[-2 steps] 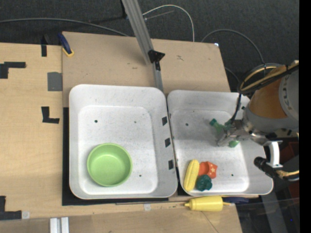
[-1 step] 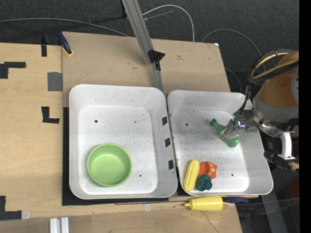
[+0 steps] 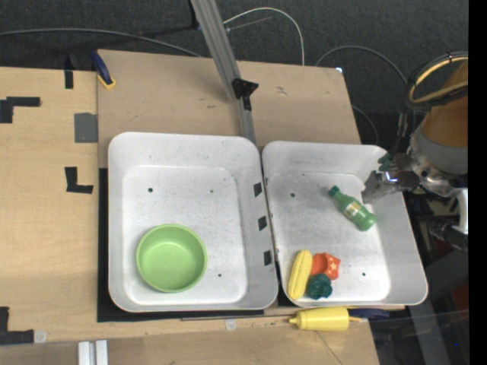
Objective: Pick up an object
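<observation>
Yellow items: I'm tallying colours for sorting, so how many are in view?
2. A yellow corn cob lies in the right bin, near its front left corner. A yellow bottle lies outside, on the bench just in front of that bin.

A wooden surface [image 3: 175,90] is carrying two white bins that are sitting side by side, a left bin [image 3: 122,158] and a right bin [image 3: 304,152], with their edges touching. A yellow bottle [image 3: 323,319] is lying on its side just past the near edge of the right bin. A grey pole [image 3: 215,33] is slanting down to the spot where the bins are meeting. Thin cables [image 3: 266,14] are looping over the dark floor [image 3: 76,6]. Black tape bits [image 3: 74,179] and a grey patch [image 3: 86,126] are sticking to the wood on the left.
</observation>
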You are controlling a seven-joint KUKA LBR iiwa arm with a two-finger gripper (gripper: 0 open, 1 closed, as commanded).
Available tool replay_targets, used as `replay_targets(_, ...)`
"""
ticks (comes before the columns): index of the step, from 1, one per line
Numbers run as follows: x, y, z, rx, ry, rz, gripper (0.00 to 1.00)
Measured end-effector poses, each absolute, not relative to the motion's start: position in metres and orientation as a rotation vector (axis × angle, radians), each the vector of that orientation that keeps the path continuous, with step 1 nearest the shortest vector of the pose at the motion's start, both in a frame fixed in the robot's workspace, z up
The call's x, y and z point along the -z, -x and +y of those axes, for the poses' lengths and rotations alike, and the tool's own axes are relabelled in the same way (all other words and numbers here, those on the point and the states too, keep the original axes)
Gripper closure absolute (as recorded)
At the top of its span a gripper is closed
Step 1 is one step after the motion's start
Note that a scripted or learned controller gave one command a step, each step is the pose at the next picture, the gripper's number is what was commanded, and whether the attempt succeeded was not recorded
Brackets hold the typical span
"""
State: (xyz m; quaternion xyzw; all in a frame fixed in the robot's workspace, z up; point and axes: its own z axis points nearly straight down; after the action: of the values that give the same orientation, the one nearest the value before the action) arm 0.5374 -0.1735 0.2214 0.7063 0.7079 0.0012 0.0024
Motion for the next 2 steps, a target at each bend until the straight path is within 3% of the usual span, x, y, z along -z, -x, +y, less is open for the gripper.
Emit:
replay_targets(1, -0.243, -0.538, -0.173, -0.001, -2.219, 2.222, 1.0)
replay_targets(2, -0.23, -0.546, -0.121, 0.001, -2.217, 2.23, 1.0)
